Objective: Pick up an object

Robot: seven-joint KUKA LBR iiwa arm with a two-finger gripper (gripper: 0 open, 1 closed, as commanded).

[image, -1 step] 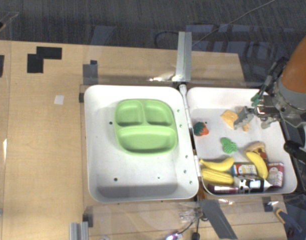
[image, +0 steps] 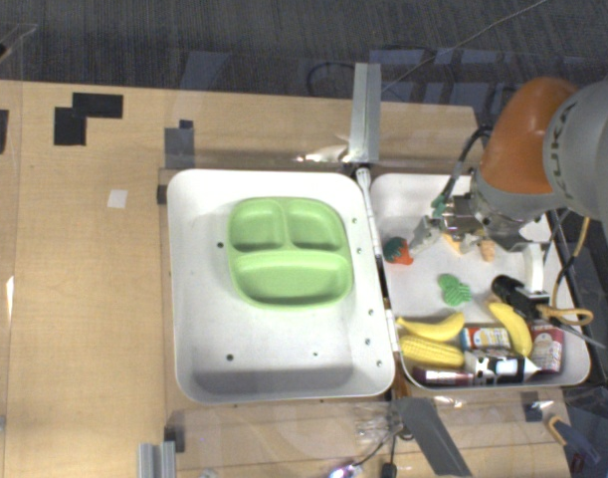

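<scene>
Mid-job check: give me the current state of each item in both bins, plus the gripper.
green divided plate: flat in left bin, compartments bare
strawberry toy: loose, right bin floor
green toy: loose, untouched
bananas: lying along near wall
bottles: lying on their sides
gripper: above right bin, holding nothing visible

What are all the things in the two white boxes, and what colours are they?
bins: two, white, side by side on the bench
tray: one, green, three sections, in the left bin
strawberry toy: one, red with green, right bin near the divider
broccoli toy: one, green, middle of the right bin
bananas: two, yellow, near end of the right bin
corn: one, yellow, below the left banana
bottles: two, dark with labels, near end of the right bin
gripper: one, grey, over the right bin
arm: one, grey and orange, from the right
</scene>
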